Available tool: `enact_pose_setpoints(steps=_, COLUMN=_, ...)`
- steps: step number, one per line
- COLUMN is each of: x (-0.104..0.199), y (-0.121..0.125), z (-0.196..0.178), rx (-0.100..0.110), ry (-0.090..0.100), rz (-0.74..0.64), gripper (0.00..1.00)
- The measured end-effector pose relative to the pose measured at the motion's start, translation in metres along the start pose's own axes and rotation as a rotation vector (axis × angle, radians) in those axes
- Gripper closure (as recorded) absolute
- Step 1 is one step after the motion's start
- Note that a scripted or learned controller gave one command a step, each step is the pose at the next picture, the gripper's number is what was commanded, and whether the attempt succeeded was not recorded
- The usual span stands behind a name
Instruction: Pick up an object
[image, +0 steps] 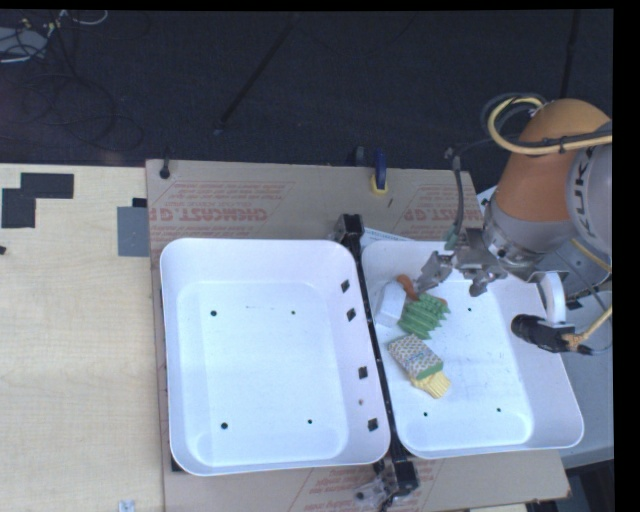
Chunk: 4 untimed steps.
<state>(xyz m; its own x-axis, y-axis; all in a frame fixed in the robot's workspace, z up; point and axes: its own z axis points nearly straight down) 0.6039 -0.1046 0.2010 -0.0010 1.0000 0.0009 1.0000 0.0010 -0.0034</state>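
Green toy sits in your right bin; just above it, your gripper hovers with fingers spread, holding nothing.

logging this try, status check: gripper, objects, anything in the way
Gripper open, above the right white bin, holding nothing. Green ridged object just below its fingers, orange piece touching it. Patterned yellow-tipped block lies apart, nearer the camera.

A left white bin is being carried by a printed cardboard sheet. A blue-and-yellow clamp is being seen at the sheet's far edge. Left of the sheet, a pale wooden bench is being marked by black patches.
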Motion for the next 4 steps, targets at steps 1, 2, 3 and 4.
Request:
enact_pose_setpoints(steps=1, x=0.008, y=0.003, z=0.092, rx=-0.017, ry=0.0, rz=0.0, gripper=0.0)
enact_pose_setpoints(steps=2, x=0.008, y=0.003, z=0.085, rx=-0.013, ry=0.004, rz=0.004, gripper=1.0)
enact_pose_setpoints(steps=3, x=0.078, y=-0.016, z=0.009, rx=-0.005, ry=0.002, rz=-0.005, gripper=1.0)
enact_pose_setpoints(steps=4, x=0.074, y=-0.016, z=0.014, rx=0.0, ry=0.0, rz=0.0, gripper=0.0)
